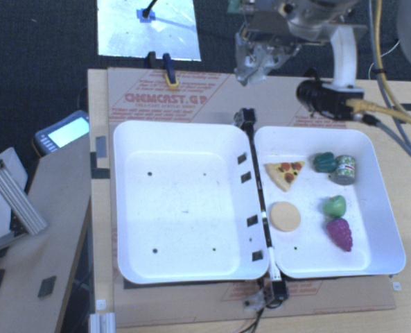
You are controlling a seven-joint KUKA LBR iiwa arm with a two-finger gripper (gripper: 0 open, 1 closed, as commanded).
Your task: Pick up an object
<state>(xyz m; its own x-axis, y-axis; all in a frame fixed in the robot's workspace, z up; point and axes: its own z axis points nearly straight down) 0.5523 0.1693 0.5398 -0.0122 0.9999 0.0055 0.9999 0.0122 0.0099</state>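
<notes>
The hand (pixel 250 71) is seen raised above the far edge of the table (pixel 191 92), behind the two white bins and well apart from any object; whether it is spread or pressed together cannot be told from this angle. All candidate objects are gathered in the right bin (pixel 382 186): a pizza slice (pixel 285 173) near the divider, a round cookie (pixel 285 216) just below it, a dark green piece (pixel 323 161) touching a small can (pixel 344 170) at the far side, and a green fruit (pixel 335 206) just above a bunch of purple grapes (pixel 339 234). The left bin (pixel 184 200) is passed over. The approach is judged barely begun. A clean grasp would be favoured by a target that stands alone; the grapes or the green fruit are bulkier, whereas the flat cookie and pizza slice are likely to be missed. The touching pair is best avoided, and a straight descent centred on the chosen piece is advised.
</notes>
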